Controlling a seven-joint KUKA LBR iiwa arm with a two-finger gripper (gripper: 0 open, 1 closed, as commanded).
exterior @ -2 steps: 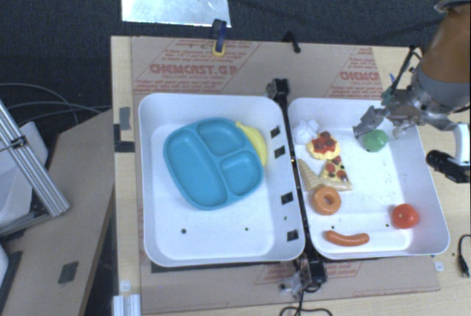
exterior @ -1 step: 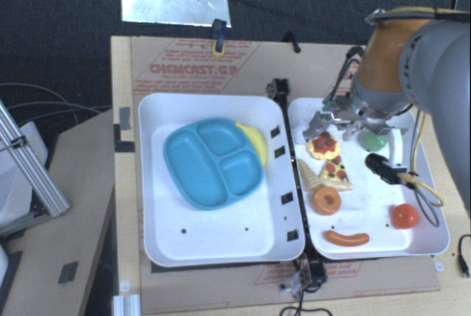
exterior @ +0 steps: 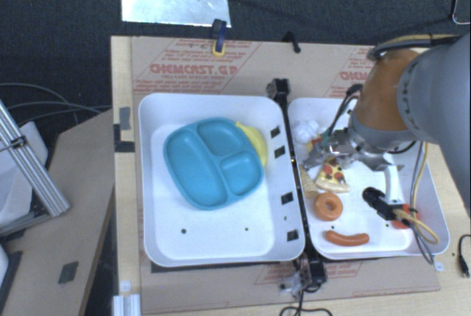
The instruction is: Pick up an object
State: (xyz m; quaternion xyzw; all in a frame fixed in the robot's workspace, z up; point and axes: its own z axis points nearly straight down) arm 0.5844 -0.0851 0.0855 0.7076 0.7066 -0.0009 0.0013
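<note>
Reaching down by the pizza slice [exterior: 333, 176], the gripper [exterior: 324, 154], maybe open or clenched, I cannot tell, could bump the donut [exterior: 328, 205] away.

- The yellow thing [exterior: 254, 141] lies mostly hidden under the blue tray [exterior: 213, 162].
- The arm [exterior: 419, 97] is cut by the right edge and covers part of the right bin [exterior: 434, 222].
- The gripper [exterior: 324, 152] is small and blurred.
- The white thing [exterior: 305, 130] is too blurred to name.
</note>
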